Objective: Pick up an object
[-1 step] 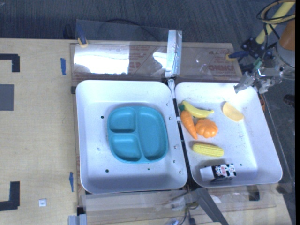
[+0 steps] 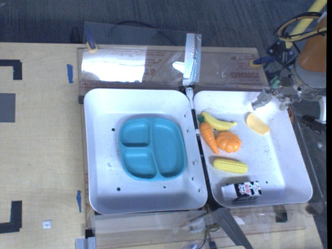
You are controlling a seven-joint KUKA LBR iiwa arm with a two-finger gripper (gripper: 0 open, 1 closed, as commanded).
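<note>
The right bin point(image 2: 290, 154) holds several toy foods. A yellow banana point(image 2: 219, 122) lies near its left wall, with an orange carrot point(image 2: 208, 137) and a round orange fruit point(image 2: 229, 142) just below it. A yellow corn cob point(image 2: 230, 165) lies further toward the front. A black and white toy point(image 2: 248, 189) rests at the front edge. A pale yellow slice point(image 2: 258, 123) lies in the back right part. My gripper point(image 2: 261, 100) hangs over the bin's back right corner, just above and beside the yellow slice, with nothing seen in it.
The left bin point(image 2: 98, 139) bears a blue divided plate point(image 2: 152, 148). A clear plastic sheet point(image 2: 135, 61) and a metal divider point(image 2: 192, 58) stand behind the bins. Yellow and blue cables point(image 2: 295, 27) hang by the arm at the upper right.
</note>
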